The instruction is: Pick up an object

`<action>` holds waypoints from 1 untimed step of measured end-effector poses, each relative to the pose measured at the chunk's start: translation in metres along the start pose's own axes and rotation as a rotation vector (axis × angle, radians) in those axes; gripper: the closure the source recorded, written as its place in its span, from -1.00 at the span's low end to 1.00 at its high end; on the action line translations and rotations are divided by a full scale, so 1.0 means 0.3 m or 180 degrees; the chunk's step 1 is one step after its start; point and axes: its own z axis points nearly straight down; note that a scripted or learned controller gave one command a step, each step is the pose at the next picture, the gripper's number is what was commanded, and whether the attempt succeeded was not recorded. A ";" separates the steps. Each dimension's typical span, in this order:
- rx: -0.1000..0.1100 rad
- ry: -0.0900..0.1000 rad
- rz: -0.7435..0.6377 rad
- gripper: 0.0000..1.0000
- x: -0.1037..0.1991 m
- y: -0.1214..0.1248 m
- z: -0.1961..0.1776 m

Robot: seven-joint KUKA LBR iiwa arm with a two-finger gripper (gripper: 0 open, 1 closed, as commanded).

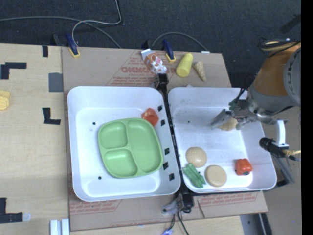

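Observation:
My gripper (231, 120) hangs low over the upper right part of the right bin (195, 98), its fingers spread open. A small tan food piece (228, 126) lies on the bin floor between them. Lower in the same bin lie a round tan bun (196, 156), a second round tan piece (215, 175), a green vegetable (194, 175) and a red pepper (243, 167). In the left bin (83, 106) sit a green divided plate (130, 147) and a red item (150, 116) at its upper right corner.
Behind the bins, on the cardboard, lie a yellow bottle (184, 65), a tan cone (200, 71) and a small white and red carton (154, 61). The divider between the bins (168, 131) carries black clips. The arm's orange band (274, 75) stands at the right.

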 end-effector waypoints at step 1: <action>-0.0006 -0.0006 0.0004 -1.00 -0.142 0.069 -0.142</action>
